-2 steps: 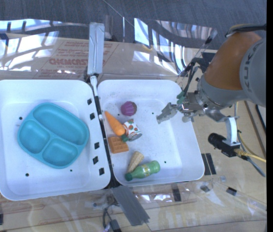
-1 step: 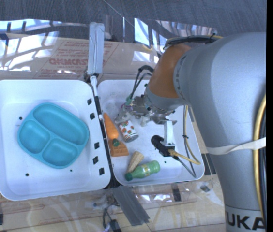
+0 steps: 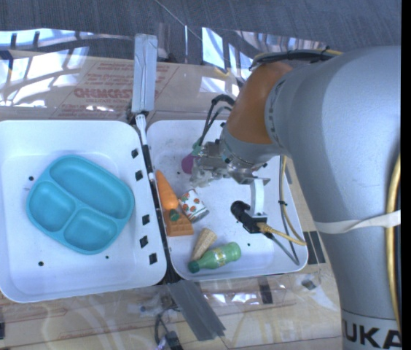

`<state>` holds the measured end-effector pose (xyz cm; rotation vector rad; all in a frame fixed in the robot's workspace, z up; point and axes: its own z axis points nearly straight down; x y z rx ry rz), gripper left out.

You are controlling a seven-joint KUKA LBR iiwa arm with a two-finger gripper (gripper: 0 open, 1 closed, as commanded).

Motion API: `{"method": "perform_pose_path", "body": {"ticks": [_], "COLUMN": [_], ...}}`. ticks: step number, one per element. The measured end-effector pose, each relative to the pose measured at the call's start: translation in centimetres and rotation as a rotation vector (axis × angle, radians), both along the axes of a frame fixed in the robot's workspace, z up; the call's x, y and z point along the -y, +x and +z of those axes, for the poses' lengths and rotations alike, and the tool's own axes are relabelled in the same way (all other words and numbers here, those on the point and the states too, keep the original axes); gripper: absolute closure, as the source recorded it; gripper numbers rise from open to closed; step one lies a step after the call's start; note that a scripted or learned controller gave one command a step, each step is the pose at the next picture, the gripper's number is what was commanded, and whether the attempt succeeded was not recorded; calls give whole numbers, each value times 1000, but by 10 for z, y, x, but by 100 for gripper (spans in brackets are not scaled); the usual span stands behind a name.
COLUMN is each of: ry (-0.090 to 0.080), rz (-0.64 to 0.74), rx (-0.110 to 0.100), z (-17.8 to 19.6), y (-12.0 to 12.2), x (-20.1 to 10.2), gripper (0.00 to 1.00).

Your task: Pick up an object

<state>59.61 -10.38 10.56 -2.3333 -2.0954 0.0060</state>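
In the right bin [image 3: 278,257], my gripper [image 3: 204,168] hangs low near the back left part, just above a purple object [image 3: 188,163] that peeks out at its left side. In front of it lies a small white can with red dots [image 3: 194,205]. An orange carrot [image 3: 167,193] lies along the bin's left wall, with an orange block [image 3: 179,227] at its near end. A tan cone [image 3: 202,243] and a green bottle [image 3: 217,257] lie toward the front. Nothing shows as held.
The left bin [image 3: 16,268] holds a blue divided plate [image 3: 80,203]. The grey arm [image 3: 337,144] covers the right bin's back right part. A cardboard sheet [image 3: 81,86] lies behind the bins.
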Motion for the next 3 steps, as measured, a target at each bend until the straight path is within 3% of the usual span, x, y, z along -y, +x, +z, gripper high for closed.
{"method": "perform_pose_path", "body": {"ticks": [1, 2, 3], "ry": [-1, 0, -2], "rz": [-210, -41, -62], "rx": [6, 0, 2], "z": [87, 87, 102], "y": [8, -64, -118], "x": [-72, -122, -139], "gripper": [100, 100, 100]}}
